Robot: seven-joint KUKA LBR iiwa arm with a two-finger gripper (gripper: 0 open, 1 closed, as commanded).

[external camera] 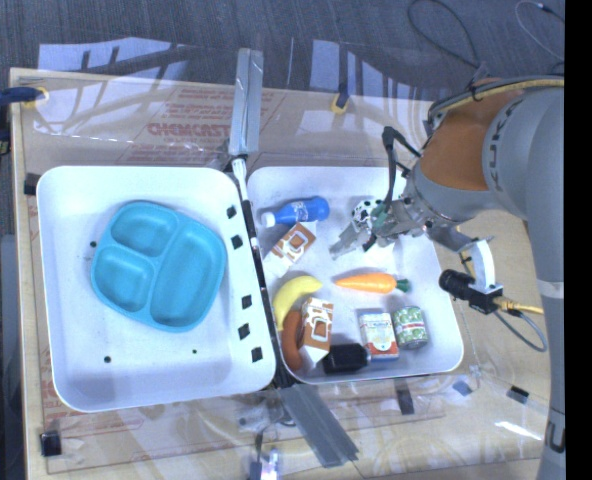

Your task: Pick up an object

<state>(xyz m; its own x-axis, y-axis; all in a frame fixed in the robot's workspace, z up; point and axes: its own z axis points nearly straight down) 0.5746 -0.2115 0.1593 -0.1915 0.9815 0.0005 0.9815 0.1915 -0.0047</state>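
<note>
Now the gripper (354,238) is seen low in the right bin (446,353), its fingers spread and nothing held between them. Just at five o'clock lies the carrot (364,282), judged light, stiff and smooth, best taken across its middle. Around it the bin is crowded; the left bin (66,368) bears a blue tray (159,264).

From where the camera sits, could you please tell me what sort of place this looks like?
Most likely a robotics lab test bench for grasping trials. Two white bins sit side by side on a taped board, the right one holding toy food such as a carrot and a banana, with a grey arm's claw over it.
</note>
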